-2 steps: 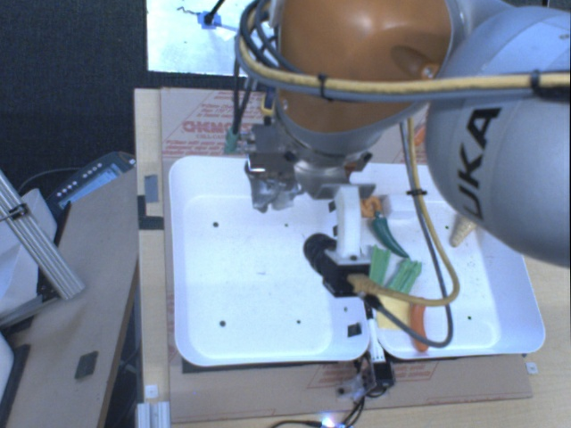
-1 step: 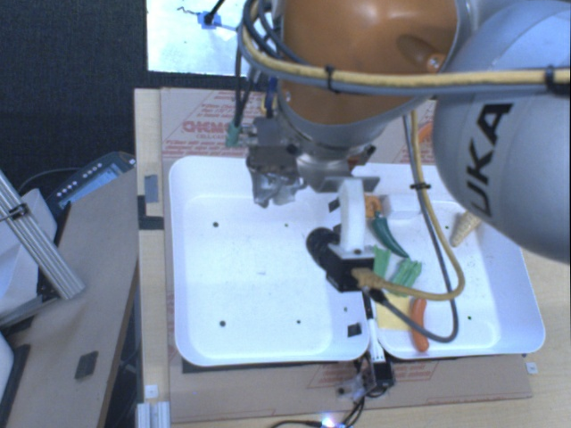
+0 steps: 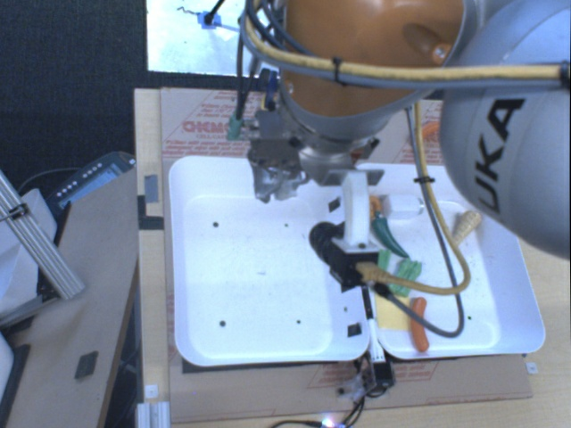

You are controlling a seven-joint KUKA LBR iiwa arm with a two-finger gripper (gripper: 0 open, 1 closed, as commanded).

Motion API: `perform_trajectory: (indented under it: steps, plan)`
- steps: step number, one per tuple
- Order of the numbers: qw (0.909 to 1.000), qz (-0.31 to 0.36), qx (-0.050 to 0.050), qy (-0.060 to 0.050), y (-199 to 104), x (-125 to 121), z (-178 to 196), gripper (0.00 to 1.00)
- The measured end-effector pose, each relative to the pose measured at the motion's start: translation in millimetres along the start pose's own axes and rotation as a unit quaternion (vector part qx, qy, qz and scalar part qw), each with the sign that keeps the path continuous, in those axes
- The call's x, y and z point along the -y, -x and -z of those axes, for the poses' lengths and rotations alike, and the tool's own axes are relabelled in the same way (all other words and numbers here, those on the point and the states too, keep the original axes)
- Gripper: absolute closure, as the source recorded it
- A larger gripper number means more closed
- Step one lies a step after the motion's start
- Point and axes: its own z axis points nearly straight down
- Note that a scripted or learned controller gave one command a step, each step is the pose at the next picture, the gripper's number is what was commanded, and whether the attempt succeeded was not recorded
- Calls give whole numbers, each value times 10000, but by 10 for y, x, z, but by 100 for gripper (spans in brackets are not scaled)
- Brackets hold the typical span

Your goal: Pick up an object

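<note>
My gripper (image 3: 278, 184) hangs over the far edge of the left white bin (image 3: 250, 275), low above its floor, with nothing visibly in it. The loose objects lie in the right bin (image 3: 500, 319): a dark green pepper-like piece (image 3: 389, 234), a light green ridged piece (image 3: 401, 273), an orange carrot (image 3: 418, 321), a flat yellow piece (image 3: 390, 310) and a cream corn-like piece (image 3: 467, 226). A small white item (image 3: 406, 208) rests near that bin's far wall. The grey arm and its orange band hide the far part of the right bin.
Both bins sit on a cardboard sheet (image 3: 205, 123) on the bench. A yellow cable (image 3: 451, 266) loops down over the right bin. A grey device (image 3: 89, 178) and a metal rail (image 3: 36, 248) stand left of the bench.
</note>
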Motion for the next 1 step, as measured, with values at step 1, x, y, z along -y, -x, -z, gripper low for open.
perform_trajectory:
  steps: [1]
  plan:
    - [10000, 21, -4, 9, -4, -4, 110, 100]
